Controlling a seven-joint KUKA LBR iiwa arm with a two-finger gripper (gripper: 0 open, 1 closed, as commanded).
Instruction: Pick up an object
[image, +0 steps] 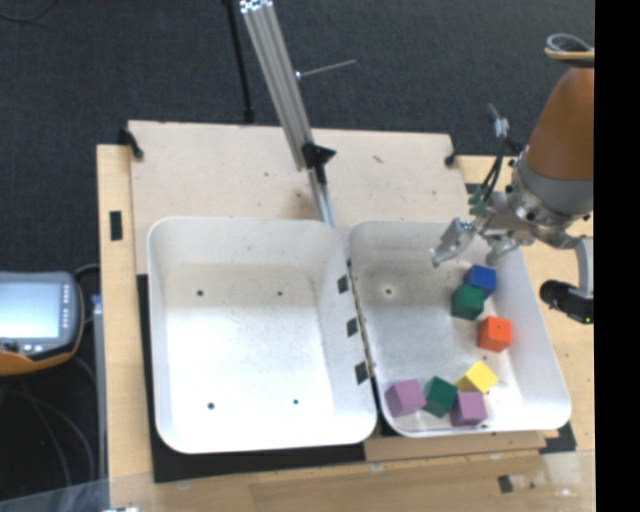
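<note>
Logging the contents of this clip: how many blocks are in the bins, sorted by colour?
Blue block: 1
Green blocks: 2
Orange block: 1
Yellow block: 1
Purple blocks: 2
Total: 7, all in the right bin.

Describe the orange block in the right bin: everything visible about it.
The orange block is a small cube, matte and solid-coloured, with a lighter top face and darker sides. It sits flat on the floor of the right bin, close to the bin's right wall, turned slightly askew. It stands just below the green block and above the yellow block, apparently touching neither. The claw is well above it in the picture, away from it.
</note>
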